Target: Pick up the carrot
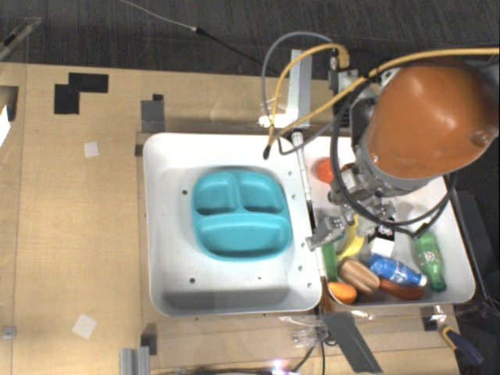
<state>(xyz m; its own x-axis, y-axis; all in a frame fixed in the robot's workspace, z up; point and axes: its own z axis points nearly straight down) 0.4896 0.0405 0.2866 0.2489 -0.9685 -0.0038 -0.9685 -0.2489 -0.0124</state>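
Carrot (341, 291) at right bin's near-left corner, crowded by hot dog (360, 274), banana (353, 243); fingers' state unclear

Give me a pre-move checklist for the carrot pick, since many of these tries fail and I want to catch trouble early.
1. Target located: cannot tell. An orange rounded piece lies at the right white bin's near-left corner, and an orange-red piece lies near the divider; which one is the carrot is unclear.
2. Gripper over the right bin: ok.
3. Anything held between the gripper's tips: cannot tell; the orange-banded arm hides them.
4. Clutter round the target: not ok. A yellow banana-like piece, a tan bun-shaped piece and a blue bottle crowd it.
5. Teal divided plate in the left bin, apart from the work: ok.
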